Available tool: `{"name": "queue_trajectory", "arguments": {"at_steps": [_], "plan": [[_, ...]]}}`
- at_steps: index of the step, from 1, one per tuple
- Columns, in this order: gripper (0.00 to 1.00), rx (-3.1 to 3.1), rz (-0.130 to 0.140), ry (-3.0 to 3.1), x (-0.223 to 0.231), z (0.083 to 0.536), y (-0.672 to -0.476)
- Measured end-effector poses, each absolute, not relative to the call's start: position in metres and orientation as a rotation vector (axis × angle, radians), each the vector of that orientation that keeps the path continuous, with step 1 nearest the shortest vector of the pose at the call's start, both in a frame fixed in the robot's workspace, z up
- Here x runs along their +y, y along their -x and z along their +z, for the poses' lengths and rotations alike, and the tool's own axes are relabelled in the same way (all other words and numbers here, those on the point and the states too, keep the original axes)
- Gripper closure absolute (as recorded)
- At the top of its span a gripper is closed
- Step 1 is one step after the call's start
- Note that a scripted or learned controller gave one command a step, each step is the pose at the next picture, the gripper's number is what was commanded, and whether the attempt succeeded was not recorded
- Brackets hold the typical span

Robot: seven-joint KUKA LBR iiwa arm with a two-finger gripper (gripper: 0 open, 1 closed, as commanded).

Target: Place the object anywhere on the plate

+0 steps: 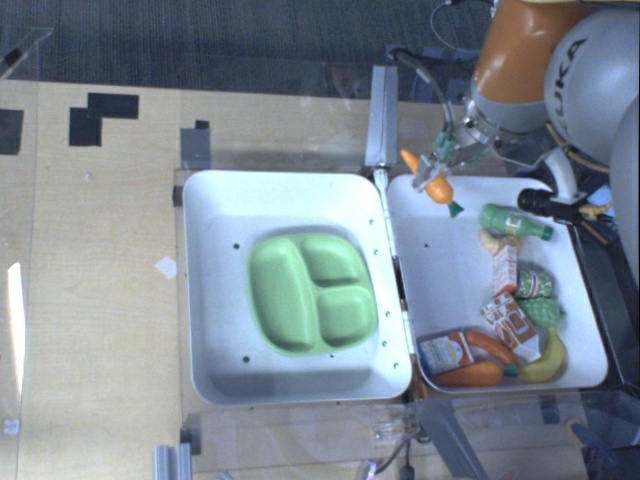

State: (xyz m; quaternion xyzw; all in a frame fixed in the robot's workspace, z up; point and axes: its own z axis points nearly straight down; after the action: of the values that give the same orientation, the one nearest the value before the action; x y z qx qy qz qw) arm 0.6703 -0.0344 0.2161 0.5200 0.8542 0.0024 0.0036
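Camera view: carrot lifted over the right bin.
The jaws of the gripper [437,171] are clamped on a small orange carrot [437,186], held above the right bin's [440,268] far left corner, well apart from the green plate [310,290] in the left bin [215,268].

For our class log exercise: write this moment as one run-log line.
gripper: shut on carrot | position: above right bin | plate: left bin, nothing placed

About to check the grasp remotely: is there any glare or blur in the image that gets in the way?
Camera view: the gripper and the carrot at its tip look soft and small; the green plate is evenly lit and sharp; mild sheen on the left bin wall; soft shadows only.
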Motion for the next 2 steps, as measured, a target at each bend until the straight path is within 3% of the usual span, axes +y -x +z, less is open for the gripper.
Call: {"name": "queue_trajectory", "arguments": {"at_steps": [1,2], "plan": [[1.00,2.873,0.007,-1.256,0.0556,0.2573,-0.5675],[0.00,2.872,0.007,-1.257,0.0552,0.2572,-0.5676]]}}
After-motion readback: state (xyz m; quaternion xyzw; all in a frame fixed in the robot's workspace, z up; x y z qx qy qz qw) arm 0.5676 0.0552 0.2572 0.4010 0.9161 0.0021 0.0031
